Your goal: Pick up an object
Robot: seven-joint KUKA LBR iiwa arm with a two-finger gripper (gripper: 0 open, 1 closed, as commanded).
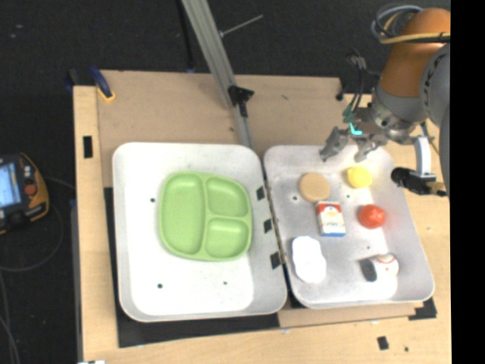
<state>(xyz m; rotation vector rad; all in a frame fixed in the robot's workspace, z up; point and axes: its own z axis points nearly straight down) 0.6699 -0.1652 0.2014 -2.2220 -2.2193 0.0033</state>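
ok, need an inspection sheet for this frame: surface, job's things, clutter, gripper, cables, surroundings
Surface: tan bench bearing two shallow white bins, left bin and right bin.
Job's things: in the right bin, round tan disc, yellow ball, red ball, small red-and-white carton, white rounded block, small white-and-dark piece.
Clutter: green divided plate in the left bin.
Gripper: two-finger gripper open above the right bin's far edge, holding nothing.
Cables: grey loop atop the arm.
Surroundings: slanted metal bar; handheld pendant at left.
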